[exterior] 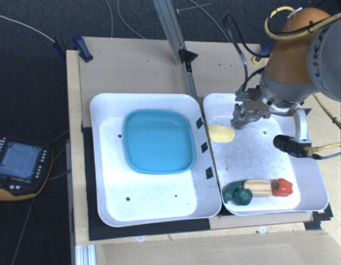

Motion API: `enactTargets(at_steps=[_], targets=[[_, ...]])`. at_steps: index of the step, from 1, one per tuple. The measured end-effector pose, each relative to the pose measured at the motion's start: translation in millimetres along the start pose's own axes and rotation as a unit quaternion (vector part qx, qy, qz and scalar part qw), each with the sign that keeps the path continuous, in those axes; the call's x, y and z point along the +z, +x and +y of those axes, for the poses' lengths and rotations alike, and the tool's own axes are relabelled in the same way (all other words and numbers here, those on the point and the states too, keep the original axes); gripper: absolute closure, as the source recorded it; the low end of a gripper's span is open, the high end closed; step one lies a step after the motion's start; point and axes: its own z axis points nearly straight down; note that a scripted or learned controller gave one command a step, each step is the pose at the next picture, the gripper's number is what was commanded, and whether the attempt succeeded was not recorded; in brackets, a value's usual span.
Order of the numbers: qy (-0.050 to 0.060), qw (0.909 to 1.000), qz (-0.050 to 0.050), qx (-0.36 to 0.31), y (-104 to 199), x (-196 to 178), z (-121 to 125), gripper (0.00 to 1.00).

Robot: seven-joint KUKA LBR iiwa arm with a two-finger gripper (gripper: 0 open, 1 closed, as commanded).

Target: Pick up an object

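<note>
While no writing reads, claw [240,120] hangs beside yellow piece [220,133].

Evenly and brightly lit from overhead, with no hard shadows. Soft, short shadows only beneath the arm [303,48] at two o'clock, falling onto the right bin [259,153]. Mild glare along the white rims of both bins, strongest on the left bin [104,148] toward nine o'clock. Dim at the dark floor around eleven o'clock. Slightly soft overall, grainy, with low resolution blurring small details. No marked edge distortion.
</note>
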Motion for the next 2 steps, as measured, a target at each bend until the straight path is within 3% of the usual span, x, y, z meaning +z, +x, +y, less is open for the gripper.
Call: enactTargets(at_steps=[2], targets=[[-0.001,1.0000,0.000,0.000,109,-20,11,1.00]])
